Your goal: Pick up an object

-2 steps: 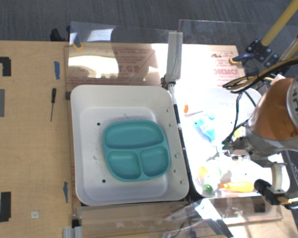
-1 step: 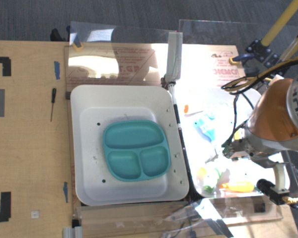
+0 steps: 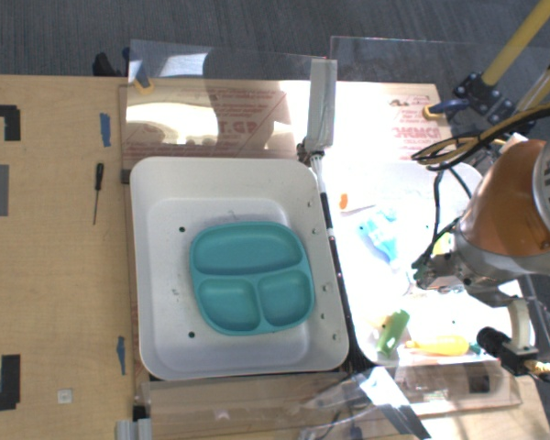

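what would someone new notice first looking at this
The teal divided plate stands out most, lying in the middle of the left white bin. Next is the grey arm with its orange band, reaching in over the brightly lit right bin. In that bin lie a few small things: a blue object, a green one and a yellow one near the front.
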Controlling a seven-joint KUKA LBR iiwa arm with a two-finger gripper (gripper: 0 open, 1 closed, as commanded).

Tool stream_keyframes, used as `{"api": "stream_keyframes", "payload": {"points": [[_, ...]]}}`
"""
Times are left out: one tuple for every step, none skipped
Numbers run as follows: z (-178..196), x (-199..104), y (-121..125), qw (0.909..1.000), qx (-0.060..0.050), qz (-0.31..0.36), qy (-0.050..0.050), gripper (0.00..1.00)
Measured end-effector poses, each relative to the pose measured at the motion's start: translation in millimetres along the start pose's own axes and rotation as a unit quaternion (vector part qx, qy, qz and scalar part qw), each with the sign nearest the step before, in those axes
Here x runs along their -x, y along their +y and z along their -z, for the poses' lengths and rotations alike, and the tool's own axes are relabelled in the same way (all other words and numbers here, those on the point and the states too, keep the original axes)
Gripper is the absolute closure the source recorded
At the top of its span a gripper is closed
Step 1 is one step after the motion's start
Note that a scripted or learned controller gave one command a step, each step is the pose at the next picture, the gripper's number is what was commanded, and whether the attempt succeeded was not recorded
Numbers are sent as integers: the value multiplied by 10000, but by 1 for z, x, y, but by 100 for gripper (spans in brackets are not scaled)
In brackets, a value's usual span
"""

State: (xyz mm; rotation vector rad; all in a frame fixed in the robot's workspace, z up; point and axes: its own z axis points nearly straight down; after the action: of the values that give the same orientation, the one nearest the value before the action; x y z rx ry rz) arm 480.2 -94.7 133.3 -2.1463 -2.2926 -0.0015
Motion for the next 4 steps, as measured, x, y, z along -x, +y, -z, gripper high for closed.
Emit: {"api": "stream_keyframes", "payload": {"points": [[-1,0,0,10000,-6,-1,1,0],[-11,-1,21,9968,3,794,-12,0],[-5,2,-1,9645,-6,2639,-2,0],[8,47,-4,9922,10,1244,-16,0]]}}
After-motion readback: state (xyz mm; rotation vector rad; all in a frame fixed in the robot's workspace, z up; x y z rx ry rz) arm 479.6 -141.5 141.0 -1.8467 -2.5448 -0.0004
